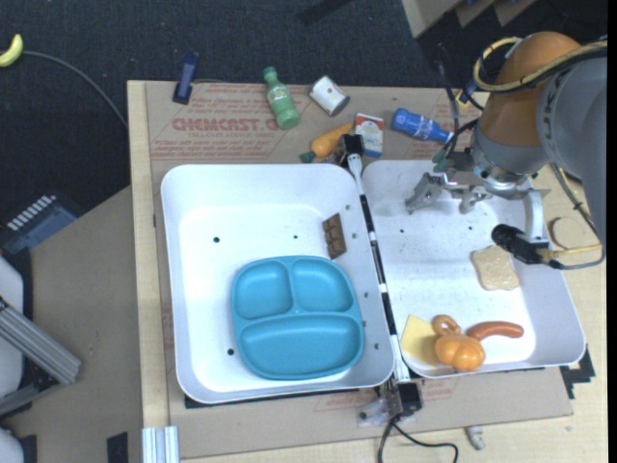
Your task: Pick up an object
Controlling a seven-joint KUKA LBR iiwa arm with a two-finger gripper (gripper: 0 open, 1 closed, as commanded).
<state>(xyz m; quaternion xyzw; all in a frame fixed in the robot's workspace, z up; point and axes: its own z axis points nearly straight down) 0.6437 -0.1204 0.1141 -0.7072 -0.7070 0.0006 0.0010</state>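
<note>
Two white bins, gripper over right bin, blue tray left.

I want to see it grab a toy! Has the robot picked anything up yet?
Not yet. The gripper hangs over the back of the right bin with nothing seen between its fingers. The bread slice, sausage and orange toy all lie in that bin. Picking one and lifting it is left.

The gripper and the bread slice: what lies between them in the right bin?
In the camera view, only bare white bin floor lies between the gripper and the bread slice.
</note>
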